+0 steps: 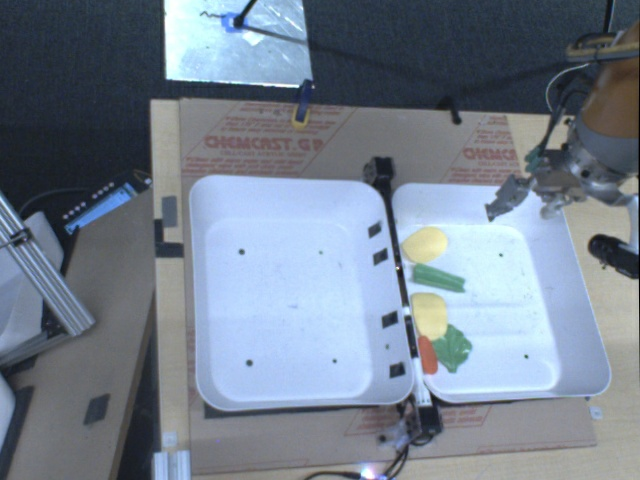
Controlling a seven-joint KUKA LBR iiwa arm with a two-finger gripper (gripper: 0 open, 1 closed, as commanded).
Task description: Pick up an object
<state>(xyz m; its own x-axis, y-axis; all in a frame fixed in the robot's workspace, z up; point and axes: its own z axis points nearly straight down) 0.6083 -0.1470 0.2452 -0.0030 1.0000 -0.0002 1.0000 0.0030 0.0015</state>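
A dark carpeted floor is surrounding the surface [330,133], which is carrying a sheet of brown cardboard and, on top of that, two shallow white bins lying side by side. The left bin [290,298] is sitting at about nine o'clock from the middle of the scene; the right bin [520,298] is sitting at about three o'clock.

All the loose things are lying in the right bin, crowded against its nine o'clock wall near the divider. An upper yellow piece [425,243] is lying toward eleven o'clock in that bin, a green stick [439,278] is lying just below it, a lower yellow piece [430,314] is lying under that, and at about seven o'clock a leafy green piece [453,348] is touching a small orange-red piece [428,355].

The arm is reaching in from three o'clock, and its end effector [525,196] is hanging over the one o'clock corner of the right bin, well apart from the cluster. Its two fingers are looking spread apart, with nothing between them.

From where I am standing, the task is looking barely begun: nothing is being lifted, every piece is resting on the bin floor, and the whole pick is remaining. I am judging that the end effector needs to travel toward eight o'clock, come down over one piece and close on it.
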